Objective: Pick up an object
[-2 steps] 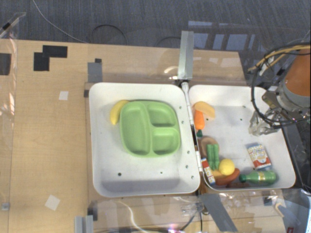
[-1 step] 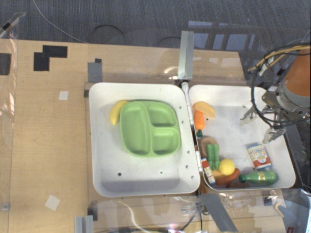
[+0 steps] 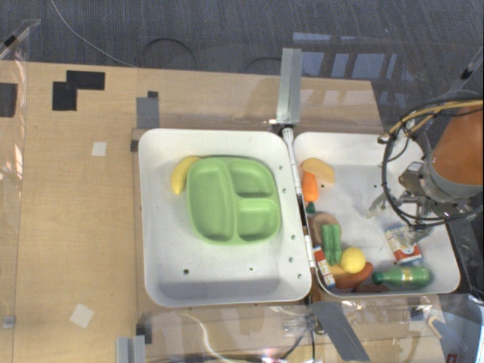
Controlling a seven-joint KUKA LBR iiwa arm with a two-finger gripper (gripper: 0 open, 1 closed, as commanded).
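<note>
The right bin [image 3: 363, 161] holds several small items. A yellow wedge [image 3: 319, 171] and an orange carrot [image 3: 310, 187] lie along its left wall. Below them are a green pod [image 3: 331, 243] and a lemon [image 3: 352, 260], and a green bottle [image 3: 402, 277] lies on the front edge. A small red and white carton [image 3: 403, 246] sits just under my gripper [image 3: 411, 219]. The gripper hangs at the bin's right side, below the orange band [image 3: 457, 151] and wrapped in cables. Nothing shows held in it.
The left bin [image 3: 162, 271] carries a green divided plate [image 3: 231, 200] with a yellow banana [image 3: 180, 174] tucked at its upper left edge. A metal post [image 3: 288, 89] stands behind the seam between the bins. Bare floor of the right bin lies around [image 3: 355, 203].
</note>
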